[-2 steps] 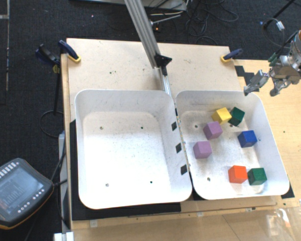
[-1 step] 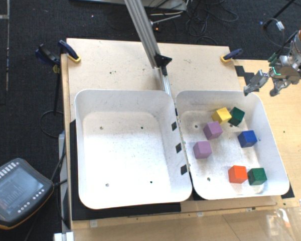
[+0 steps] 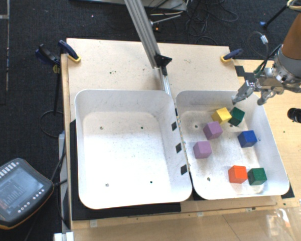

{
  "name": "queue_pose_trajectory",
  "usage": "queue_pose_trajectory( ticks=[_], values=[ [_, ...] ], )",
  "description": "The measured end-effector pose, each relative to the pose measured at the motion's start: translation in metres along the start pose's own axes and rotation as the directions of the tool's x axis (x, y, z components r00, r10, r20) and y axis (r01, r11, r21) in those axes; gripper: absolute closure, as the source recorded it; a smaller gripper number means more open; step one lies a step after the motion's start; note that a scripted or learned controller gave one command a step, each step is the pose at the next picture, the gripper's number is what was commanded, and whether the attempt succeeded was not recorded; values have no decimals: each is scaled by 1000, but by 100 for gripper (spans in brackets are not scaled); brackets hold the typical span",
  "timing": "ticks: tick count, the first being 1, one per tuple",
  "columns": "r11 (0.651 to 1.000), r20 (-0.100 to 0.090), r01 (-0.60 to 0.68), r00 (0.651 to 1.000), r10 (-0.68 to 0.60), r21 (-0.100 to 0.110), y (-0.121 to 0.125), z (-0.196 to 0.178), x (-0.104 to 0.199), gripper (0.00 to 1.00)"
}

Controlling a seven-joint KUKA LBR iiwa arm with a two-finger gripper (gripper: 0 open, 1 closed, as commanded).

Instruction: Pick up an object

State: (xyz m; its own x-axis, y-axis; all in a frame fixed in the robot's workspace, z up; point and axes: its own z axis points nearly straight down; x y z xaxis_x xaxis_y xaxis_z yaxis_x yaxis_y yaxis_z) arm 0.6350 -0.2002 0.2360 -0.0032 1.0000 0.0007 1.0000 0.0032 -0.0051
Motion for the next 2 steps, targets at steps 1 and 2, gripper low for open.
queue_pose_trajectory(
  ticks=[1,2],
  values=[
    [1000,1,-2,1000,2,-1,-3,43,1,0],
    [1000,0,0,1000,0,-1,2,105,6,0]
  ],
)
